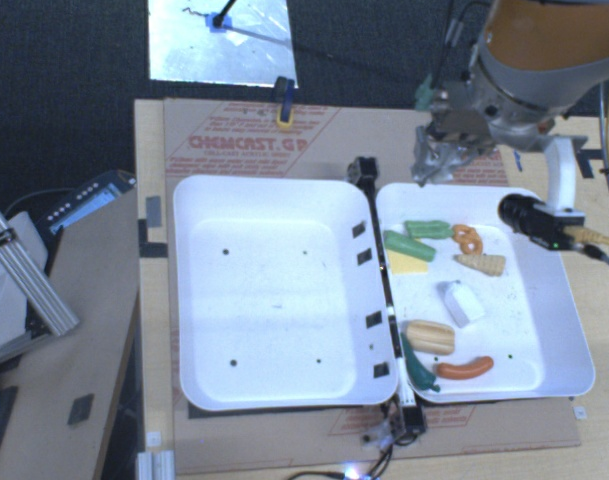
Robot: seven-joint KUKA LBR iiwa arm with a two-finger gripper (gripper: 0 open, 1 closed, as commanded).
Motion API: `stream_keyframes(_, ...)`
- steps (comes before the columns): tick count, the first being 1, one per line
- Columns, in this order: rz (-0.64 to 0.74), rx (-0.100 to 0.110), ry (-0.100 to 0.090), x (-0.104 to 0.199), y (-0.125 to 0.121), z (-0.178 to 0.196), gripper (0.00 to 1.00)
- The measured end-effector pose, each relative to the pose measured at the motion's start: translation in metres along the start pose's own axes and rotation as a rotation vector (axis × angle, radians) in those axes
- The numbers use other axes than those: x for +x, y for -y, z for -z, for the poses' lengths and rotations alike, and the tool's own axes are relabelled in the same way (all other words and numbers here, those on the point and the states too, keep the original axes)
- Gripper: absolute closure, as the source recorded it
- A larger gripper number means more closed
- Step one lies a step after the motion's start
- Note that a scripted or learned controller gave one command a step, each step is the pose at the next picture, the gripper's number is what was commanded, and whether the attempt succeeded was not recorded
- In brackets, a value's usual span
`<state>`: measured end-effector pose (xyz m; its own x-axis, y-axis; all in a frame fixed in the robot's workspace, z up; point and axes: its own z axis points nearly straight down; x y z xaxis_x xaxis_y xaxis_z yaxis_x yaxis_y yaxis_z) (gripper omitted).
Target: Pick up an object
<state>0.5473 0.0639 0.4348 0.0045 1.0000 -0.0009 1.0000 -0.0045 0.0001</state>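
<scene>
From the overhead camera, the task's candidates all lie in the right shallow white bin [544, 368], and the cleanest pick looks to be the small white block [462, 302] near its middle, since it sits apart from the green pod-shaped toy [428, 230] and the orange sausage-shaped toy [464, 369]; a straight descent centred on it should do. The grey arm's two-finger gripper [436, 164] hangs above that bin's far edge, carrying nothing, and its fingers seem slightly parted, though blur makes this uncertain.

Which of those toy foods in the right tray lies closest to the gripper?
The green pickle-like piece at the tray's far end; it lies just below the gripper. The sausage and bun lie at the near end.
</scene>
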Motion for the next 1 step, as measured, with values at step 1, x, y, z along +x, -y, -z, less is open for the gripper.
stream_keyframes(1,0.02,-0.012,-0.008,0.1269,0.0025,0.1,1.0)
